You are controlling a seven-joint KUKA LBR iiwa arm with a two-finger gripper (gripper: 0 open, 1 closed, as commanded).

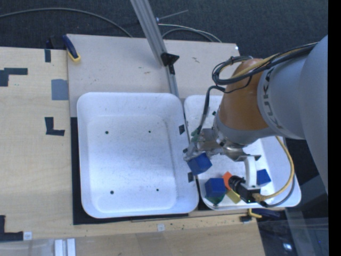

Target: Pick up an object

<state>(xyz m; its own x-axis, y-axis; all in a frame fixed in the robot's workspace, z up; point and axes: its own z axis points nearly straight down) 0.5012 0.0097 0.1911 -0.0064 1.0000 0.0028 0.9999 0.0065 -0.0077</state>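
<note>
Camera view from above shows my gripper reaching in from the right, low over the strip where the two shallow white plastic bins meet. A small blue cube sits right at the tip of my gripper, tilted, over the left rim of the right-hand bin and just beside the right rim of the left-hand bin. My wrist and grey arm cover much of the tool, so I cannot tell whether I am open or closed, nor whether the cube is truly in my grasp or only touching me.

Near the front edge of the right-hand bin, just beside that cube, lies a larger blue block with a green piece showing under its near edge. An orange piece lies just to the right of the larger block, and a yellow piece lies near the bin's front rim. Another small blue block rests further right in the same bin, well apart from the cube at my tip.

A slanted aluminium rail crosses the pale wooden bench behind the bins.
</note>
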